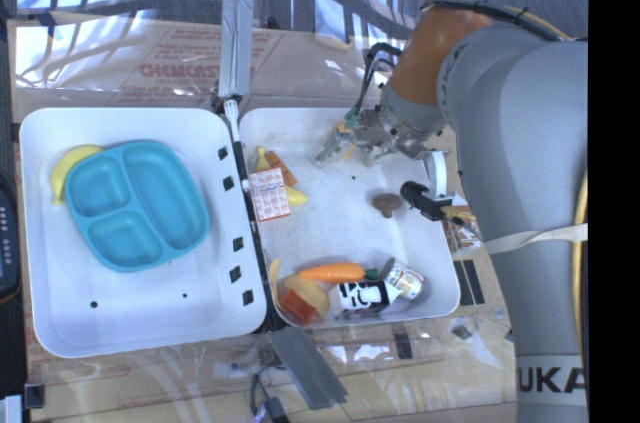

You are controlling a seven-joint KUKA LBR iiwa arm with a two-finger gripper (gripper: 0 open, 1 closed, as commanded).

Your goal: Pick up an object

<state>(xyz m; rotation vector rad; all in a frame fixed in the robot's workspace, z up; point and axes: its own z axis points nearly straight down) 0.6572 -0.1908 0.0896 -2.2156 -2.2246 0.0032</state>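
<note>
My gripper (352, 143) hangs low over the far part of the right bin (330, 231), above bare white floor. A small brown round object (387, 203) lies just in front of it, to the right. Along the bin's left side sit a red-and-white carton (268, 194) and a yellow-and-orange piece (273, 163). At the near edge lie a carrot (332, 272), peach-coloured fruit pieces (301, 297), a black-and-white toy (362, 295) and a small can (405, 282). Nothing shows in the gripper's hold.
The left bin (60, 311) holds a blue divided plate (135, 203) with a yellow banana (68, 165) at its far left corner. The grey arm (510, 141) covers the right bin's right side. A grey divider bar (235, 46) stands behind the bins.
</note>
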